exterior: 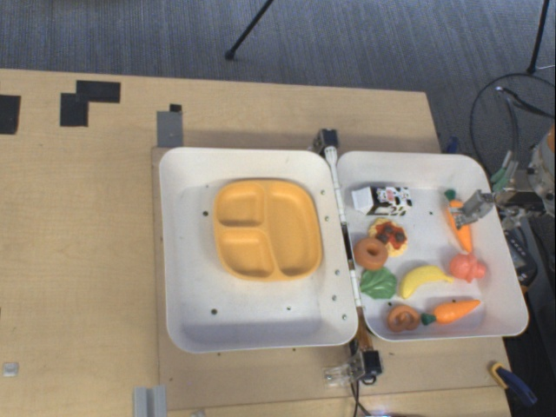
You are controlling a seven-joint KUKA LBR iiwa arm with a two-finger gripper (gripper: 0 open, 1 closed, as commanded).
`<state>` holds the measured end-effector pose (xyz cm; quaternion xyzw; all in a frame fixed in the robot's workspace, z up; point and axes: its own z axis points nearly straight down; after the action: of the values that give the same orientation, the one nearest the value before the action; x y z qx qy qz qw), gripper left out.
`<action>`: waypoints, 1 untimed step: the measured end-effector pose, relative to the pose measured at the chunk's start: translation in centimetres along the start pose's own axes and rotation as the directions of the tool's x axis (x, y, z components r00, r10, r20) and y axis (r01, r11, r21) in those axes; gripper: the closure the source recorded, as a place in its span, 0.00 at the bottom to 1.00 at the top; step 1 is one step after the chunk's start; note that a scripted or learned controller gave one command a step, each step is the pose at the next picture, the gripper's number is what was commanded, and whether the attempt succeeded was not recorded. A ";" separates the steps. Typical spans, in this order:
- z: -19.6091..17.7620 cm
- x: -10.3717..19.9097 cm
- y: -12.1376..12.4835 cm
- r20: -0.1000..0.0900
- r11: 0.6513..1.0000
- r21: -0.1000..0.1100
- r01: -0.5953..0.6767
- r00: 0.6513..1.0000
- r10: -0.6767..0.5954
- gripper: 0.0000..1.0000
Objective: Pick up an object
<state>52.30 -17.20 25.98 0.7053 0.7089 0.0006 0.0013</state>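
The right white bin (512, 320) holds several toy foods. Among them are a black-and-white carton (382, 200), a pizza piece (390, 232), a brown donut (372, 253), a green leaf (378, 283) and a yellow banana (426, 278). It also holds a pink piece (467, 268), an orange carrot (457, 310), a second donut (402, 318) and another carrot (459, 227) by the right wall. My gripper (477, 205) hangs over the bin's right side, just above and right of that upper carrot. Nothing is seen held in it.
The left white bin (187, 320) bears a yellow divided plate (265, 228). The wooden bench (78, 259) stretches to the left. Cables and arm hardware (526, 194) crowd the right edge beside the right bin. A clamp (327, 141) sits between the bins at the back.
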 end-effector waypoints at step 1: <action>13.8 0.4 2.7 -0.003 0.977 0.003 0.212 0.977 -0.212 0.00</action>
<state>55.00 -16.78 12.20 0.6259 0.7799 0.0000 -0.0007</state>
